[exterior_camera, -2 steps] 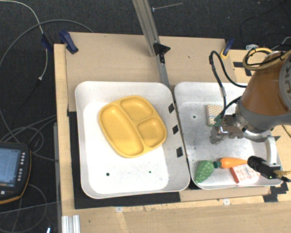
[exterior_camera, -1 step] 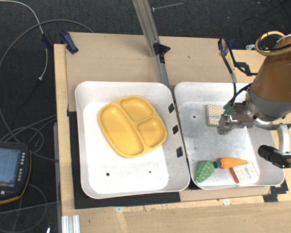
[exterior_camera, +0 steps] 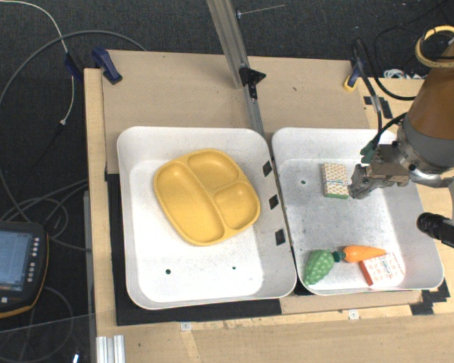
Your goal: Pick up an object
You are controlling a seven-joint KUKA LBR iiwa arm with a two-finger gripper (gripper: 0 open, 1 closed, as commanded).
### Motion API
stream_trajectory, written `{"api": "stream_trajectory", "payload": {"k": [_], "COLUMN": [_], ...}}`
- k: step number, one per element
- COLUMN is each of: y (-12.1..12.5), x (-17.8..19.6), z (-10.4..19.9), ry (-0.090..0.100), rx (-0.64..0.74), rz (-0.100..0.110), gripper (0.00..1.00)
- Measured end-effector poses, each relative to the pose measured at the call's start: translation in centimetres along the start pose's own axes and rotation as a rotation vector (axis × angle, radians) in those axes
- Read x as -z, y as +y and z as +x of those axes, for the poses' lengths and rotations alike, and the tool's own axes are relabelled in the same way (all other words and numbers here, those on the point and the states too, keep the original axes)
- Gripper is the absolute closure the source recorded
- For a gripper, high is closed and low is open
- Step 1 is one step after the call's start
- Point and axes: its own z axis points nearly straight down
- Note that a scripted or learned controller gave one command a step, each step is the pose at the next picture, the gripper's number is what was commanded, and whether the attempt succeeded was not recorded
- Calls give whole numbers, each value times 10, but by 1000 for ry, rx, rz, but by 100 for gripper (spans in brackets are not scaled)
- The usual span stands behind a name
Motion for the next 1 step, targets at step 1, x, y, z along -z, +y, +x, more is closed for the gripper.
{"api": "stream_trajectory", "payload": {"k": [1], "y": [3], "x": [-7], "z": [59], "ry": [4], "rx": [5], "rz": [8], "gripper": [100]}}
